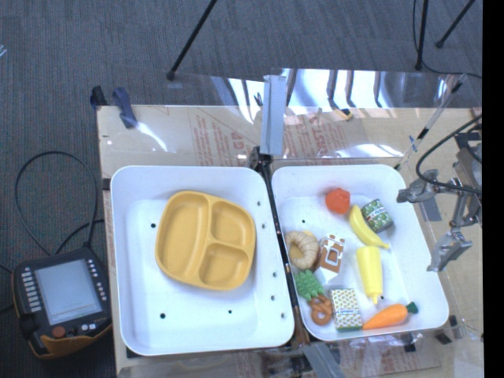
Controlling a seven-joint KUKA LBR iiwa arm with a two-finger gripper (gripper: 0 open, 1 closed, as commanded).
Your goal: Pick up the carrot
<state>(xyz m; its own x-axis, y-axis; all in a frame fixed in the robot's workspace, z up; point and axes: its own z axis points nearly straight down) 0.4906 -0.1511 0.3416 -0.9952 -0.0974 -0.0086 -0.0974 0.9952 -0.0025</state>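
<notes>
The carrot (387, 316) lies at the lower right of the frame, in the right bin's (417, 211) corner — just beside a small box (345, 308) and a yellow bottle (369, 272); the gripper (450, 246) hangs outside the rim, whether spread or pressed together I cannot tell; a descent could strike the wall or nudge neighbours.

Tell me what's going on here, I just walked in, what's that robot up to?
The arm is after the carrot, which lies untouched at the near right corner of the right bin, among other toy foods such as a banana and a yellow bottle. The claw sits at that bin's right rim, holding nothing, with the carrot apart from it. The left bin holds a yellow divided plate.
</notes>
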